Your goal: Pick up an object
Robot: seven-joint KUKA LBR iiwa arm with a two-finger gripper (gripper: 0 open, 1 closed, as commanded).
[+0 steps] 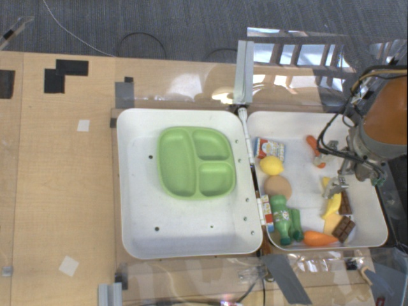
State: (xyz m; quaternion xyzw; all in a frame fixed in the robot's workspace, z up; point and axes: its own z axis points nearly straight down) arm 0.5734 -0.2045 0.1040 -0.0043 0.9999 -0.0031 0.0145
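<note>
the claw is hanging at about three o'clock in the right bin, just above a yellow banana-like toy; whether it is grasping anything, i cannot tell. the chocolate bar and carrot are crowding that toy, so a descent is risking a glancing, empty grab.

Green tray in L bin

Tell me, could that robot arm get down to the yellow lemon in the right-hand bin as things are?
Probably yes. The lemon lies uncovered near the right bin's left wall, with nothing stacked on it. The gripper hangs over the same bin. A small carton and a brown egg-shaped item crowd it, though.
</note>
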